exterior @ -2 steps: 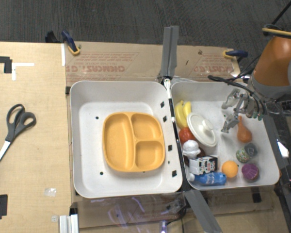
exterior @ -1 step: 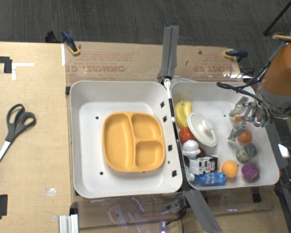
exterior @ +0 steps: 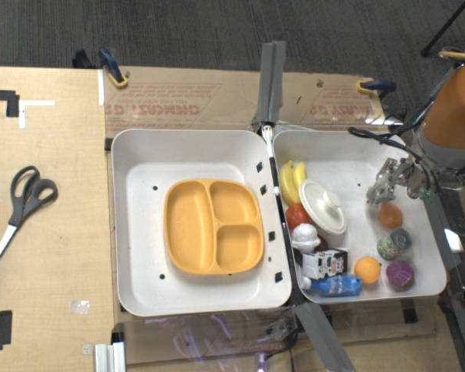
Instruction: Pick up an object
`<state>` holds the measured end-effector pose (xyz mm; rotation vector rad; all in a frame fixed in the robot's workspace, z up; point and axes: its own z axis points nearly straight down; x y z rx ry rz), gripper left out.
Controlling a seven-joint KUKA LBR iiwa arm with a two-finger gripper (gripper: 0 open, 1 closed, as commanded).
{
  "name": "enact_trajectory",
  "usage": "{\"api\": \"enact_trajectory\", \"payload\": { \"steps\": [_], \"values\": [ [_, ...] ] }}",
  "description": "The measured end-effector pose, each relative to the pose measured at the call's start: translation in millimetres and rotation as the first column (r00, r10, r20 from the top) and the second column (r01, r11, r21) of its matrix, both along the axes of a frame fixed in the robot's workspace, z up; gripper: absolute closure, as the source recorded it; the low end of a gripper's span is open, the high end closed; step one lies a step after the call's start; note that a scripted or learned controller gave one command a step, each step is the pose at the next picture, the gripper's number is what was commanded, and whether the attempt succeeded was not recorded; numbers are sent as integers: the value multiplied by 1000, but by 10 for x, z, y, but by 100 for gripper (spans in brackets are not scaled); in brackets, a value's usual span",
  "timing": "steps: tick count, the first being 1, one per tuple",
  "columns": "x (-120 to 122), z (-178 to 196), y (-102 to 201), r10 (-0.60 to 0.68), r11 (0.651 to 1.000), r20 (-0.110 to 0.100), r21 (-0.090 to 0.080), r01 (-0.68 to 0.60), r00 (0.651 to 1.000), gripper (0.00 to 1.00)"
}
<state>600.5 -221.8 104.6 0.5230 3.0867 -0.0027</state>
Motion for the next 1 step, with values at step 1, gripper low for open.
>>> {"api": "enact_trajectory", "payload": {
  "steps": [1],
  "values": [
    [0,-1,2,0,1000,0,0,0,1000,0]
  ]
}}
